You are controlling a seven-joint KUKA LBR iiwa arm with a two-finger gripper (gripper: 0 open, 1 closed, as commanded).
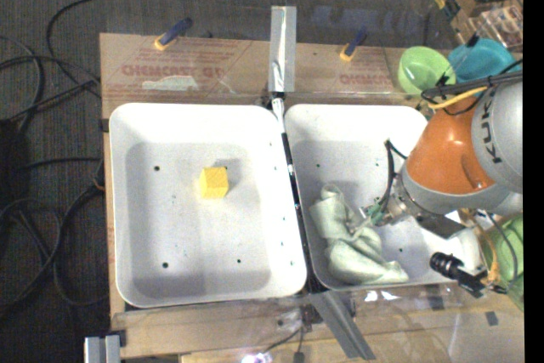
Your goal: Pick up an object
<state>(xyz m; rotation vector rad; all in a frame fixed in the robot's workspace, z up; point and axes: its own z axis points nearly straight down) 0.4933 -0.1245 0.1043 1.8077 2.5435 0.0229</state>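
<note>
Two shallow white plastic bins stand side by side on the bench. In the left bin (136, 183) a small yellow cube (214, 182) lies alone on the floor of the bin, a little above its middle and apart from all the walls. In the right bin (357, 127) a crumpled pale green cloth (350, 244) lies near the front wall. The grey arm with the orange band (450, 157) reaches in from the right, and its gripper (372, 215) is low, at the upper right edge of the cloth and seemingly touching it. I cannot tell how the claw stands, because the wrist and cables cover it.
</note>
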